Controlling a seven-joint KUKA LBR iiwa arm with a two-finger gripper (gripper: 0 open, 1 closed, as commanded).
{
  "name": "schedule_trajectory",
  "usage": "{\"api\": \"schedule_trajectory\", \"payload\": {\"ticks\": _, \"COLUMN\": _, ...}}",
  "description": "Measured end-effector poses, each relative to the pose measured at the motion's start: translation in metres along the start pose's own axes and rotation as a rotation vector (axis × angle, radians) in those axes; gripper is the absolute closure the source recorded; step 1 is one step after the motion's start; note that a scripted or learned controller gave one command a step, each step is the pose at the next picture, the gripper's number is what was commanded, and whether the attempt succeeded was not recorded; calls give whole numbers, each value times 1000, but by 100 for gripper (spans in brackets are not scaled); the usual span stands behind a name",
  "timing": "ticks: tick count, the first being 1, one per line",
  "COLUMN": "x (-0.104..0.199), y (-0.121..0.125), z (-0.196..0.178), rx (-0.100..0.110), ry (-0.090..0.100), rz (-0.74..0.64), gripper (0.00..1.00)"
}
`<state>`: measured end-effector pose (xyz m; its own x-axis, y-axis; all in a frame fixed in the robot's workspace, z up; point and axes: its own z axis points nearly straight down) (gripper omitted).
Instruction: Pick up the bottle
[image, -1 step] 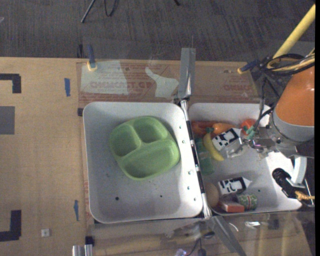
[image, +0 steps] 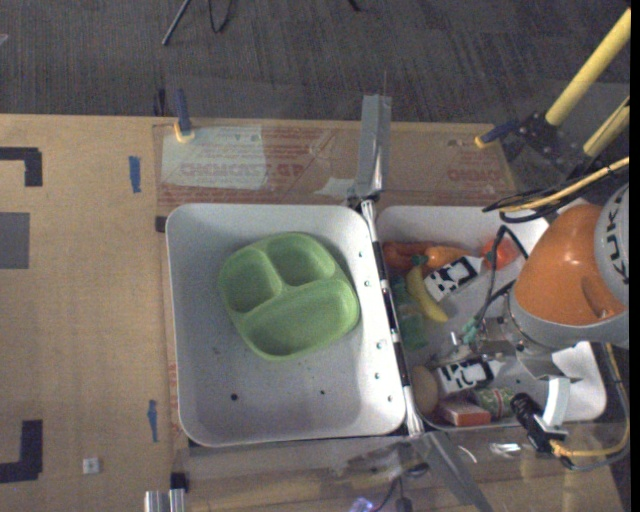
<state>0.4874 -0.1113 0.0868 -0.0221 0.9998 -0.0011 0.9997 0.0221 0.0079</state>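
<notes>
My gripper (image: 482, 342) is low inside the right bin (image: 590, 398), under the orange band of the arm, among a pile of small items. A small greenish, bottle-like item (image: 497, 402) lies at the bin's front, just below and right of the gripper, partly covered by the arm. I cannot tell for sure that it is the bottle. A white piece with black marks (image: 466, 375) sits between the gripper and that item. Nothing is seen held in the gripper.
The right bin also holds a yellow banana (image: 428, 298), orange toys (image: 420, 253), another white, black-marked piece (image: 452, 276), a tan round thing (image: 425, 388) and a red box (image: 464, 413). A green divided plate (image: 289, 294) lies in the left bin (image: 200, 380).
</notes>
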Motion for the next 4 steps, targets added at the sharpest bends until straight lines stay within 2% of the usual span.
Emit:
{"api": "schedule_trajectory", "payload": {"ticks": 1, "x": 32, "y": 0, "z": -98, "rx": 7, "ry": 1, "rz": -63, "gripper": 0}}
{"api": "schedule_trajectory", "payload": {"ticks": 2, "x": 13, "y": -5, "z": 0, "rx": -2, "ry": -1, "rz": 188, "gripper": 0}}
{"api": "schedule_trajectory", "payload": {"ticks": 3, "x": 57, "y": -1, "z": -97, "rx": 9, "ry": 0, "rz": 232, "gripper": 0}}
{"api": "schedule_trajectory", "payload": {"ticks": 4, "x": 145, "y": -4, "z": -97, "rx": 11, "ry": 1, "rz": 102, "gripper": 0}}
